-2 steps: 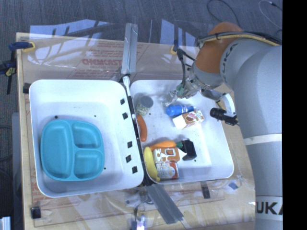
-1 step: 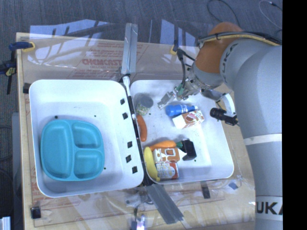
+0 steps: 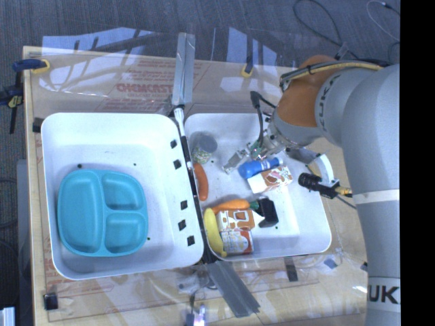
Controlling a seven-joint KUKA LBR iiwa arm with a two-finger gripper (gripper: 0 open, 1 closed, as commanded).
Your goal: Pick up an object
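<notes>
- Gripper (image 3: 239, 160) hangs low in the right bin (image 3: 309, 233), near its far edge; its metal tips are small and blurred, and whether they are parted or closed cannot be told.
- Nothing can be made out between the tips; a blue bottle (image 3: 260, 166) lies just beside them, toward the bin's middle.
- Grey arm (image 3: 360, 114), smooth and rounded, with its orange band (image 3: 299, 107), covers the bin's far right corner.
- Touching the bottle on its near side is a white packet (image 3: 270, 179) with red print, too small to read.
- A grey round object (image 3: 202, 143) sits by the far left corner of the right bin, its form unclear.
- An orange sausage-shaped piece (image 3: 202, 181) lies along the bin's left edge.
- At the near left corner, a printed carton (image 3: 234, 231) rests against a yellow object (image 3: 213, 233) and an orange one (image 3: 234, 204), both partly hidden.
- A small black block (image 3: 267, 210) sits beside the carton, near the bin's middle.
- In the left bin (image 3: 102, 131), a glossy blue divided tray (image 3: 102, 211) with three compartments lies toward the near left corner.
</notes>
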